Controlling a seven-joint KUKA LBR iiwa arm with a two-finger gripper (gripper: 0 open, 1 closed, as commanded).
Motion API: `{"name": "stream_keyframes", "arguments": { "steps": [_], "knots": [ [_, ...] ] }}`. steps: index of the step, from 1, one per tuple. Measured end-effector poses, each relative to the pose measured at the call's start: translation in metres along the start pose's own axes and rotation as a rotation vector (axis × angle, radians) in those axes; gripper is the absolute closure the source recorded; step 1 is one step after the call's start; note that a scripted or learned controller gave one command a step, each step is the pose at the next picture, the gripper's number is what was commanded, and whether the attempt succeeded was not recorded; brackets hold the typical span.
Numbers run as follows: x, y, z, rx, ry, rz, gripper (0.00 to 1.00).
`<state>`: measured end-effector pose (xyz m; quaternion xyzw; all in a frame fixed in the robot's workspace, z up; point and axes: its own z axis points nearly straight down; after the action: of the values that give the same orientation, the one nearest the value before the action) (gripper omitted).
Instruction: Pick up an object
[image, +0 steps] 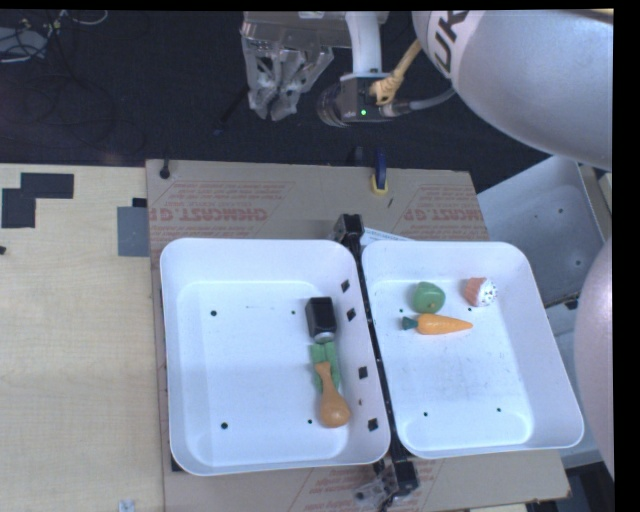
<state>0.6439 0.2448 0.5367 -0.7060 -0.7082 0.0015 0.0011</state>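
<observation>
hand (283, 88) hangs high beyond the bins, grasping nothing; open or clenched, i cannot tell. best target: the carrot (440, 324), lying apart; descend straight, centred.

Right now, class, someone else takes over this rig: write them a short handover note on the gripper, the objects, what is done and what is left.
Gripper: raised high behind the bins, carrying nothing.
Left bin: black block by the right wall; green piece and orange wooden peg just below it.
Right bin: green ball, carrot under it, strawberry to the right.
Done: nothing picked yet.
Left: choose an object, descend, grasp, lift. The carrot lies fairly apart from the walls, probably an easy choice.
</observation>
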Motion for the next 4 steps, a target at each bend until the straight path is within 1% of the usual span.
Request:
{"name": "stream_keyframes", "arguments": {
  "steps": [1, 2, 3, 4],
  "knots": [
    [-0.04, 0.0, 0.0, 0.002, -0.002, 0.006, 1.0],
    [0.001, 0.0, 0.0, 0.001, 0.0, -0.001, 1.0],
    [-0.004, 0.0, 0.0, 0.002, -0.001, 0.003, 1.0],
    [-0.02, 0.0, 0.0, 0.003, -0.001, 0.004, 1.0]
  ]
}}
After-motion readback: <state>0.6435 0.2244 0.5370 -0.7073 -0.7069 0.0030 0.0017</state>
